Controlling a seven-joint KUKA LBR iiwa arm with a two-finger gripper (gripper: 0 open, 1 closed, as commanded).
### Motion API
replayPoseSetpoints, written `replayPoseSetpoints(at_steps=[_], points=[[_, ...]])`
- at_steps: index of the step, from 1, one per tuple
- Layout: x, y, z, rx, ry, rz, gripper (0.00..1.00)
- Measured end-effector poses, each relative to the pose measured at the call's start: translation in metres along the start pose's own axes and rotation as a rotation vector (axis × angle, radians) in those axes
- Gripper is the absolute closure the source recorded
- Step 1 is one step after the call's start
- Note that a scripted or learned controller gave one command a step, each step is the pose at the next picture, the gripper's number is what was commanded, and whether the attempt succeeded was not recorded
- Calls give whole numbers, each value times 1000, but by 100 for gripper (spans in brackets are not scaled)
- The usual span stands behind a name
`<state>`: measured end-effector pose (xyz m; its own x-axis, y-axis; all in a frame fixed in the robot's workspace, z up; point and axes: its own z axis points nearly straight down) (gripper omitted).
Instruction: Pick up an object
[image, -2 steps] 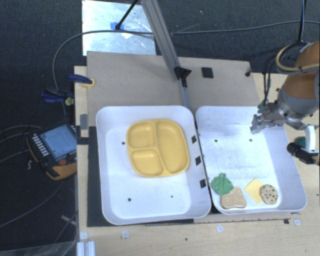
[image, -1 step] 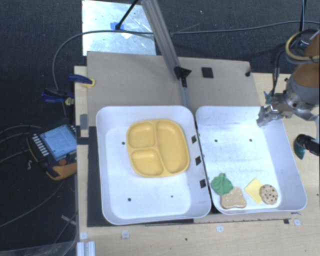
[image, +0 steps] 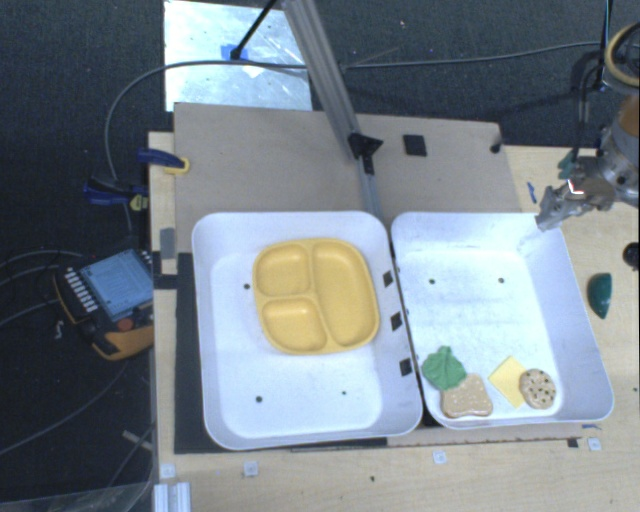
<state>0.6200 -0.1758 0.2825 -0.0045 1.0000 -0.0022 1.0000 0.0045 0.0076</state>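
Overhead, a slanted view looks down on a bench bearing two shallow white plastic bins side by side. The grey robot arm (image: 622, 120) enters from the upper right corner, its wrist angled down and to the left, ending in a two-finger gripper (image: 553, 212) that hangs just over the far right rim of the right-hand white bin (image: 480, 290). The gripper's tips are small and blurred at this angle, so I cannot tell how far apart they stand; nothing is seen between them.

Four small toy foods sit clustered in the near right corner of the right-hand bin, well apart from the gripper. A green leafy lettuce piece (image: 443, 367) lies leftmost, touching a tan slice of toast (image: 467, 399) just below it. Beside the toast sits a flat yellow cheese square (image: 508, 381), tilted like a diamond, and touching its right edge is a round speckled cookie (image: 538, 388).

The left-hand white bin (image: 230, 400) holds a yellow plastic divided plate (image: 314, 296) with three compartments, lying flat near the bin's centre.
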Motion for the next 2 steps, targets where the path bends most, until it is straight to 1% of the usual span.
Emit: replayPoseSetpoints(at_steps=[1,2], points=[[54,-18,2,7,3,-3,100],[96,-28,16,7,3,-5,100]])
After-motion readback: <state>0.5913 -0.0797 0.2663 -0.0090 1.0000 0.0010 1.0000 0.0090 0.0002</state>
